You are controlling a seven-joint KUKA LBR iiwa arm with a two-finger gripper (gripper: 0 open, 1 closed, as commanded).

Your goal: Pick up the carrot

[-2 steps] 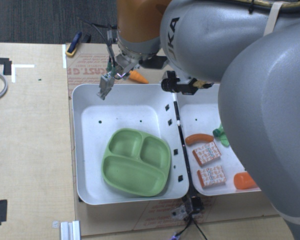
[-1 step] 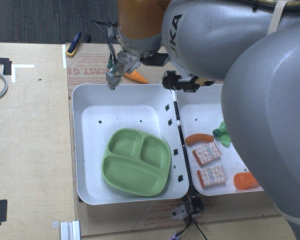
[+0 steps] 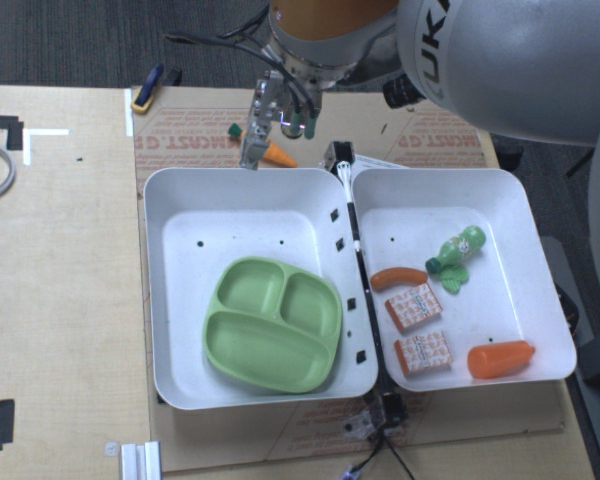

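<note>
The gripper [image 3: 263,140] hangs behind the left bin [image 3: 170,268], grip unclear, an orange carrot [image 3: 277,155] beside its tip, perhaps dropped outside.

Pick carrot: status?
Done: the gripper has reached the carrot, which is outside the bins, just past the back rim of the left bin.
In hand: unclear. The orange body shows right beside the gripper tip, but the view does not settle whether it is gripped or lying on the cardboard.
Left: confirm the grasp and a clear lift.
</note>
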